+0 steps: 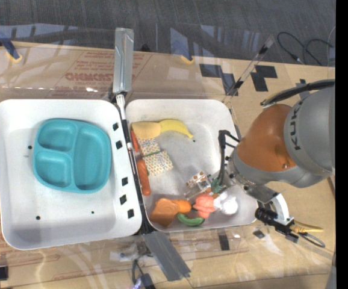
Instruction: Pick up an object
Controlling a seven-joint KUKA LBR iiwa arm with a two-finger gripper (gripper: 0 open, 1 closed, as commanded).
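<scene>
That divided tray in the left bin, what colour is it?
Teal. The divided tray shows plainly in the camera view, lying in the left bin.

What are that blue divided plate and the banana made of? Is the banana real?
The blue divided plate looks like moulded plastic: one even teal colour, smooth rounded compartments, a soft sheen. The banana is probably a plastic toy, uniformly yellow and blemish-free, though from this view real fruit cannot be ruled out.

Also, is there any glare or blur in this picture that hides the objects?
In the camera view, streaky reflections lie along the bench's top and bottom edges; both bins are evenly lit and sharp, with the teal tray and banana clear; the arm hides part of the right bin.
</scene>
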